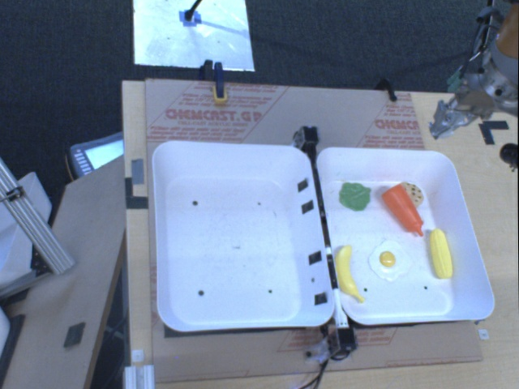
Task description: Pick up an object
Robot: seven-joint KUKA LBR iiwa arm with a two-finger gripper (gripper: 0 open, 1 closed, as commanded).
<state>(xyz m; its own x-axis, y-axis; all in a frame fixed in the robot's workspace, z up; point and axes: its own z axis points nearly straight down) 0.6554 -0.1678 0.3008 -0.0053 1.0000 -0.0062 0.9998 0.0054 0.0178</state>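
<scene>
Five toys in right bin [466, 217] — cookie [414, 192] half-hidden behind carrot [402, 207].

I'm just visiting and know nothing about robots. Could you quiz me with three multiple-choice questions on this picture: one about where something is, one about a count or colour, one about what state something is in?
1. Where does the fried egg lie?
A. in the right bin
B. in the left bin
C. on the bench outside the bins

2. How many toy foods lie in the right bin?
A. three
B. six
C. nine

3. Where is the gripper just now?
A. down among the toys
B. above the bench, past the right bin's far corner
C. over the left bin

Answers:
1 A: the egg sits between the banana and the corn cob.
2 B: green leaf, carrot, cookie, corn, egg, banana.
3 B: it hangs outside the bin, apart from every toy.
</scene>
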